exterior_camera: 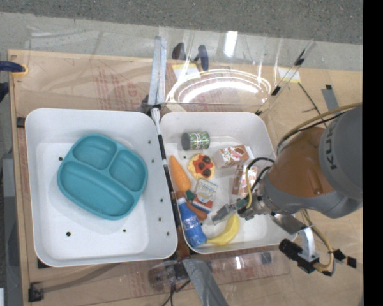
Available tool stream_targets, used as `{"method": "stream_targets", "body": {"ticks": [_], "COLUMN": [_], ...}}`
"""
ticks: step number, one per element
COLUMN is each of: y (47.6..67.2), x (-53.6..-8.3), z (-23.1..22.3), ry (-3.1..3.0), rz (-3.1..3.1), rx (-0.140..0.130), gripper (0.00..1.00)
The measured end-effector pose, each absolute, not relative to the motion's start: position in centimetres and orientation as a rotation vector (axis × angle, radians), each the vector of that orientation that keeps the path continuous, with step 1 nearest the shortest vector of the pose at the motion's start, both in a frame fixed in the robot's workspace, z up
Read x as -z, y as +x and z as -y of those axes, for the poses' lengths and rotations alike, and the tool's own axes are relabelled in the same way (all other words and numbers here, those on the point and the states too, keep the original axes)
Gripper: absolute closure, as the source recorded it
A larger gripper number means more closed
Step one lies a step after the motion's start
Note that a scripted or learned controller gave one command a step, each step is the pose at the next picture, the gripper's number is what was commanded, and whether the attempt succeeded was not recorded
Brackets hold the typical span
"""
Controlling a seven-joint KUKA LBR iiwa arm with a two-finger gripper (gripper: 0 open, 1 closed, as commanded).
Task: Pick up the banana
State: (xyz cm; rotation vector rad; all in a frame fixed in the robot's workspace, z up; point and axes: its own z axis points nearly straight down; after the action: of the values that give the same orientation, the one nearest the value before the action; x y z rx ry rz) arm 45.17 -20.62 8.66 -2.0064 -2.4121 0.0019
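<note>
The yellow banana [225, 232] lies curved on the floor of the right bin [263, 130], near its front wall. My gripper [232, 210] hangs low over the bin, just above the banana's upper end and very close to it. The grey arm with its orange band [300, 171] reaches in from the right and covers the bin's right side. I see nothing lifted off the bin floor.
Beside the banana to its left lies a blue bottle [191, 222], with an orange carrot [180, 173] and a small carton [206, 193] behind it. Farther back are a green can [195, 139], a round toy pastry [202, 166] and snack packets [233, 155]. The left bin [38, 132] holds a teal divided plate [103, 174].
</note>
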Motion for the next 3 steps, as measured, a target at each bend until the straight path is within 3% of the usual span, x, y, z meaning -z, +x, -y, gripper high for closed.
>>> {"method": "stream_targets", "body": {"ticks": [1, 2, 3], "y": [45.2, 45.4, 45.4], "x": [-9.7, -17.5, -17.5], "z": [20.8, 15.8, 15.8], "ry": [-2.006, -1.554, -1.555], "rz": [2.415, 2.735, 2.734], "rx": [-0.003, 0.0, 0.0], "gripper": [1.0, 1.0, 0.0]}}
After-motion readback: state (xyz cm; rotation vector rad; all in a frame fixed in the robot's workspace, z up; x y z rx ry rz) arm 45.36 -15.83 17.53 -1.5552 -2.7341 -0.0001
